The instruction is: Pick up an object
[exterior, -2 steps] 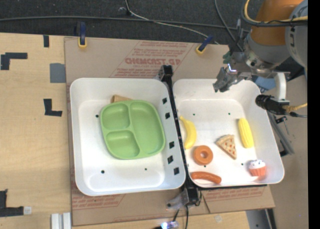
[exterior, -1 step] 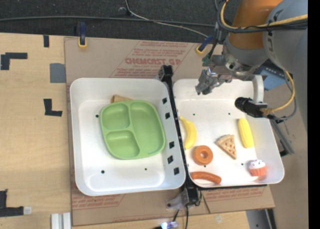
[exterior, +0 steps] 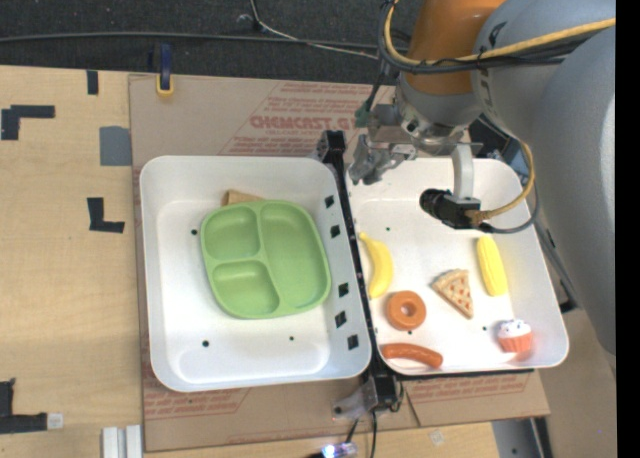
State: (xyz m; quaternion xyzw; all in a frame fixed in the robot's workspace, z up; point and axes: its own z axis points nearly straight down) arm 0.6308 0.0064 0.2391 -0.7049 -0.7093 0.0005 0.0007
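My gripper [exterior: 374, 160] hangs over the back left corner of the right bin [exterior: 548, 291], close to the wall between the two bins. No object shows in it. Below it in the right bin lie a yellow banana [exterior: 376, 264], an orange donut [exterior: 406, 310], a pizza slice [exterior: 455, 293], a yellow corn cob [exterior: 489, 265], a red sausage [exterior: 411, 355] and a small cupcake [exterior: 513, 337]. The banana is the nearest of these, a good way in front of the gripper.
The left bin [exterior: 160, 246] holds a green divided plate [exterior: 265, 257] with a tan piece [exterior: 240, 197] poking out behind it. A black cable end [exterior: 450, 208] dangles over the right bin's back. The arm's grey body [exterior: 570, 96] covers the right side.
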